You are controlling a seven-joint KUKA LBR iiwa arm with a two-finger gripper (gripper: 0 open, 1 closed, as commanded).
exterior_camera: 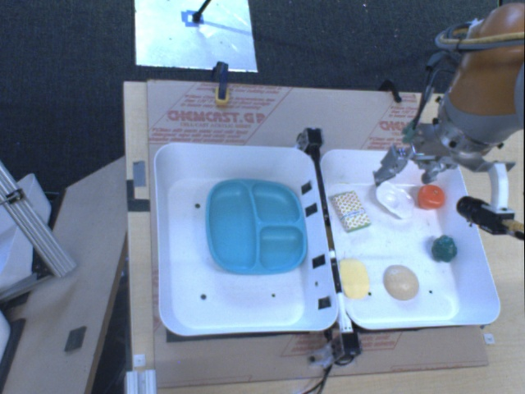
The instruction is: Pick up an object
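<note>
Jaws spread, the gripper [408, 164] hangs over the right bin [472, 302], above a clear object [394, 200] beside an orange ball [431, 196].

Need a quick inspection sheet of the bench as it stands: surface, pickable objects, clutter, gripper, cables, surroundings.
Surface: two white bins side by side, left bin and right bin, on a printed board.
Job's things: in the right bin, patterned block, clear white piece, orange ball, teal ball, yellow piece, beige egg shape.
Clutter: blue divided tray in the left bin.
Grippers: gripper above the right bin's far side, near the clear white piece; nothing seen between its jaws.
Cables: wires at the bins' near edge.
Surroundings: dark floor, shiny sheet.
</note>
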